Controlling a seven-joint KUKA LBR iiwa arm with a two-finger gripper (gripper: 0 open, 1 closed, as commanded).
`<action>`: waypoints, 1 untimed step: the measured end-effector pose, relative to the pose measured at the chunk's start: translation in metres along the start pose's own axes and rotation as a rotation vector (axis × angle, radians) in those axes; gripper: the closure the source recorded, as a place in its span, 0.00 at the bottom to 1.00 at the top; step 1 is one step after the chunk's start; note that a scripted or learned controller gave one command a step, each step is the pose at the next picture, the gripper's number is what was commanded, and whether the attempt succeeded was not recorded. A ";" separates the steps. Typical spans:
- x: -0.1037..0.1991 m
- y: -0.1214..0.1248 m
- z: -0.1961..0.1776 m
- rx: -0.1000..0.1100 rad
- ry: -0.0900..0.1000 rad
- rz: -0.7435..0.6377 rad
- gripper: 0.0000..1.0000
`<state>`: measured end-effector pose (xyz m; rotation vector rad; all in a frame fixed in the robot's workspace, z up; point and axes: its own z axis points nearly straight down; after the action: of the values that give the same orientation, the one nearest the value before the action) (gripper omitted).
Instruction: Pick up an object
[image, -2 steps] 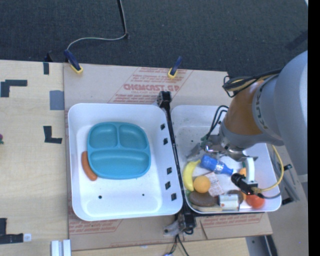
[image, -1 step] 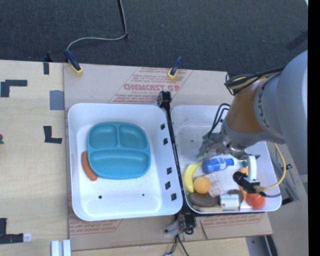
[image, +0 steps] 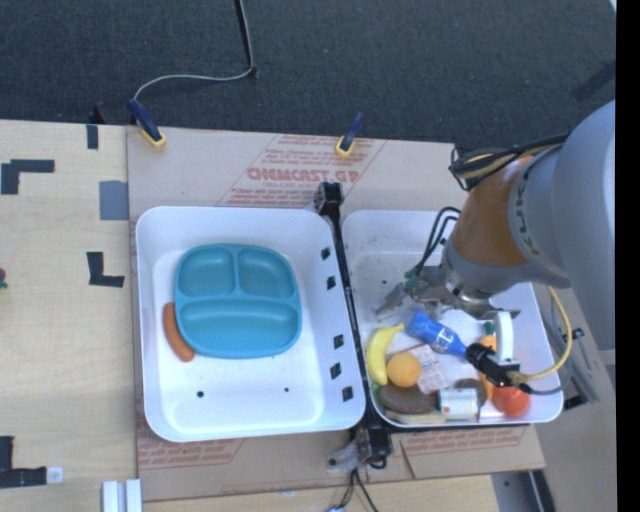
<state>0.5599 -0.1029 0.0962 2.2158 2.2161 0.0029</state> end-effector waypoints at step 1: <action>-0.007 -0.035 0.009 0.000 0.002 -0.001 0.00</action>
<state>0.5251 -0.1104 0.0868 2.2160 2.2176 0.0058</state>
